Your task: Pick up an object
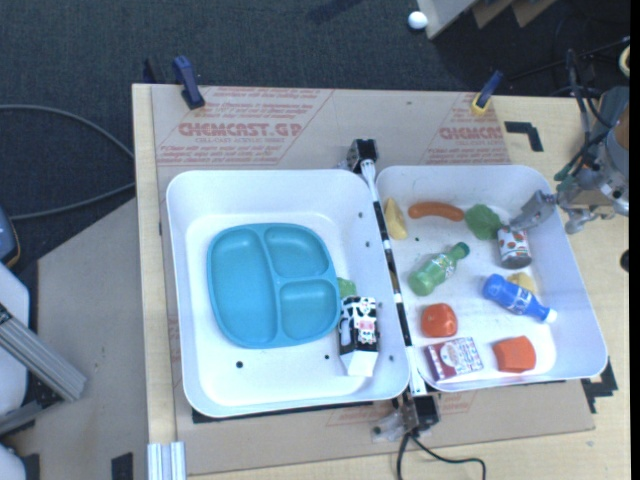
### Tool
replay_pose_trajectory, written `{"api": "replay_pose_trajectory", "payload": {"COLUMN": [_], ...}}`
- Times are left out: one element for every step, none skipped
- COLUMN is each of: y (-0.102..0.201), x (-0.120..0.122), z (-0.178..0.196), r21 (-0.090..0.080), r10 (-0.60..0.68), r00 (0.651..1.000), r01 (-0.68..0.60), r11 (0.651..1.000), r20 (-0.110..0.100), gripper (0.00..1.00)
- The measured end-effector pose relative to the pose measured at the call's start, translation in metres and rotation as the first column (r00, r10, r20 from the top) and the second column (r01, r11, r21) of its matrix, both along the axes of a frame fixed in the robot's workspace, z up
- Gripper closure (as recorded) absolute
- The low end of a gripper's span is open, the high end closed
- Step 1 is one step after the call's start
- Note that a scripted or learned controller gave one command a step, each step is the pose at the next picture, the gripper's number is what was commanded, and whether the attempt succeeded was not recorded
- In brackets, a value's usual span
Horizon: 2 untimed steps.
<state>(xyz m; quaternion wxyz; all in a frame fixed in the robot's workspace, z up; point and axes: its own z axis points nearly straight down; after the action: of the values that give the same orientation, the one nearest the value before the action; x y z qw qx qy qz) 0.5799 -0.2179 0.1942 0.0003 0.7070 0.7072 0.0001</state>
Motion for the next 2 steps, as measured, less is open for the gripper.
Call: {"api": "replay_pose_trajectory", "payload": {"y": [0.035,0.013], "x": [0.031,0.035], "z": [-0.088,-0.109], "r21": [-0.010,-0.001], "r10": [0.001,0.000], "r00": [1.000,1.000], "r01": [-0.001,0.000], "r11": [1.000,1.000], "r20": [0.020,0.001], "gripper": [0.00,0.00]}}
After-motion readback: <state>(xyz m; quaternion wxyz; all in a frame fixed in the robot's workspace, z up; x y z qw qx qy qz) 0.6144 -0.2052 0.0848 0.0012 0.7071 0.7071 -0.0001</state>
